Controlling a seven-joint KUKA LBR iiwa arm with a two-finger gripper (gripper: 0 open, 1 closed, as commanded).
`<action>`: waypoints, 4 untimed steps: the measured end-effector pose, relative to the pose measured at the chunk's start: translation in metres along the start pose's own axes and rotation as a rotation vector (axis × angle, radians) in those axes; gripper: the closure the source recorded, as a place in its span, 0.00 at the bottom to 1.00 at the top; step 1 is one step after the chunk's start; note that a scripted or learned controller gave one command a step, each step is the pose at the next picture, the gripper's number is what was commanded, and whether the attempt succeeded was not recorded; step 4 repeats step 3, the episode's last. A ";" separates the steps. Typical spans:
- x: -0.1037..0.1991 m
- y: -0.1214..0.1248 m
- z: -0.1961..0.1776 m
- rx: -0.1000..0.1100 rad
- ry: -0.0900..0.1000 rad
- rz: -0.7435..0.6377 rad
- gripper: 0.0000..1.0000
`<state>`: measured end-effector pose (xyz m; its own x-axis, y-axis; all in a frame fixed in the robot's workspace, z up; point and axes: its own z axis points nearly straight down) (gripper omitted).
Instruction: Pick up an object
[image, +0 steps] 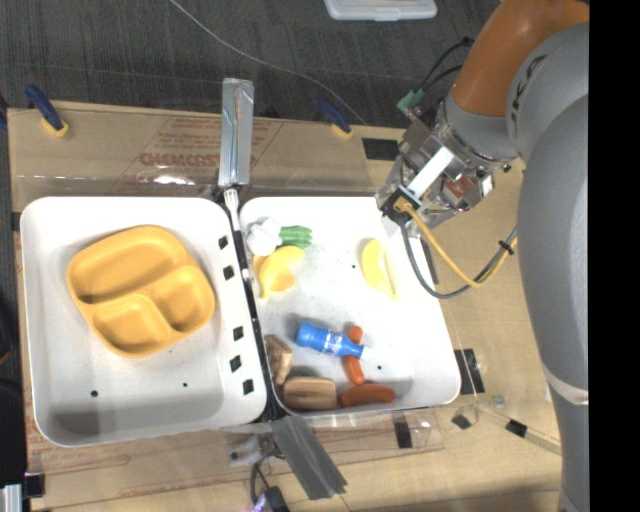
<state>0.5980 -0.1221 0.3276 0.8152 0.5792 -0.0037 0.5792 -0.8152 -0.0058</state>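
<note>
**Operator:** State the condition of the work surface.

**Technician:** The table (100, 150) carries a brown sheet with red print. The right bin (425, 335), shallow and white, sits on that sheet. The left bin (50, 400) touches the right bin along its view-left wall. A metal bar (236, 120) extends away from the far end of that shared wall. A blue clamp (334, 114) sits on the sheet beyond the right bin's far rim.

**Operator:** And the room?

**Technician:** Further beyond the right bin's far rim, past the table edge, lies a dark ribbed surface (120, 40). A pale tray (380, 8) rests on it at the view's top edge.

**Operator:** Report the tool.

**Technician:** The tool (430, 185) hangs over the right bin's far view-right corner. Whether it is released or clenched cannot be told from this view.

**Operator:** Locate the objects to pick.

**Technician:** Most lie inside the right bin.
- The blue bottle (328, 340) lies near the middle, toward the near side.
- The yellow slice (377, 266) lies toward the far view-right part, the closest item to the tool.
- The white piece (263, 237) and green piece (296, 236) sit in the far view-left corner.
- The brown loaf (308, 392) and red sausage (367, 395) lie along the near wall.

The yellow divided plate (140, 290) lies outside the right bin, in the left bin.
</note>
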 end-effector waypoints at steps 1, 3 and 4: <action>-0.033 -0.016 0.060 0.002 -0.004 -0.045 1.00; -0.063 0.036 0.091 -0.001 0.001 0.106 1.00; -0.063 0.036 0.091 -0.001 0.001 0.106 1.00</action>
